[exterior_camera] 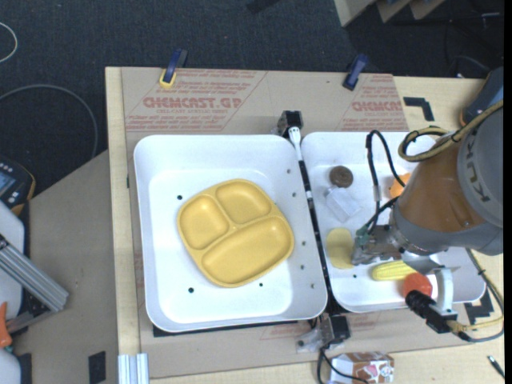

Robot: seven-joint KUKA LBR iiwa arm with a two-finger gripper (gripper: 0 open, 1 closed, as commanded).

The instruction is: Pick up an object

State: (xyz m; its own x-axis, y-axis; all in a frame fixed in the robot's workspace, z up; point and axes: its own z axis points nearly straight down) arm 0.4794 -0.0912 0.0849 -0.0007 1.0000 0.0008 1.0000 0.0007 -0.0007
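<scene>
Positioned low in the right bin [448, 294], the gripper [366, 246] sits near that bin's front edge; finger state cannot be determined. Beside it lie a yellow banana-shaped object [390, 271] and an orange object [418, 283] near the front edge, plus a pale yellow disc [339, 248] against the left wall. A brown round object [342, 177] rests toward the back. A yellow divided plate [234, 231] occupies the left bin [160, 182] centre.

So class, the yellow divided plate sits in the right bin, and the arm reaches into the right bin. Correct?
Not quite. The camera view shows the yellow divided plate in the left bin. The arm does reach into the right bin.
</scene>
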